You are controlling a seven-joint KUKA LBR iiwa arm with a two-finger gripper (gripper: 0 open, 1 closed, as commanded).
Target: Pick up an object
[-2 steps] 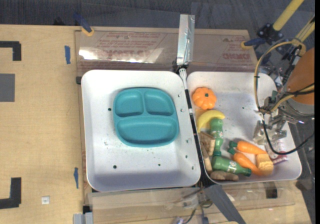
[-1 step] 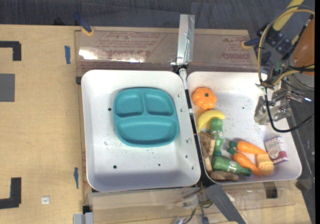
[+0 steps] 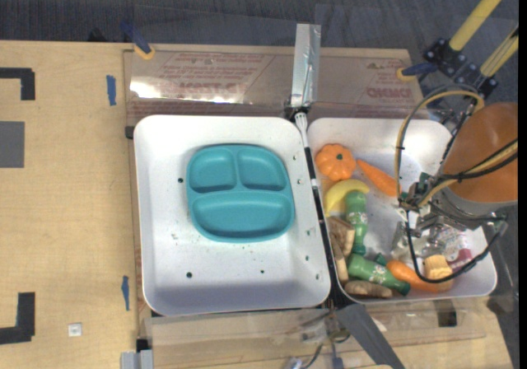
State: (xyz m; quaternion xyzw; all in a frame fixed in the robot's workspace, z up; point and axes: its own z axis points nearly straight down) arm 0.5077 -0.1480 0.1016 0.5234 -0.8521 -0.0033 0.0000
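Nearest: toy food heaped along right bin (image 3: 469, 283) front edge, carrot (image 3: 409, 276) just beside gripper (image 3: 416, 231). Gripper low over heap; grasp state cannot be told. Carrot judged light, stiff, smooth plastic, prone to slip; best taken across thick middle. Tray (image 3: 240, 192) in left bin.

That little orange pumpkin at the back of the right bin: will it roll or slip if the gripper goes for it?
The pumpkin looks round and squat, so it would probably rock more than roll. Its smooth, ribbed surface may slip between the fingers. It touches the banana and lies close to the carrot, so a push would likely nudge those too.
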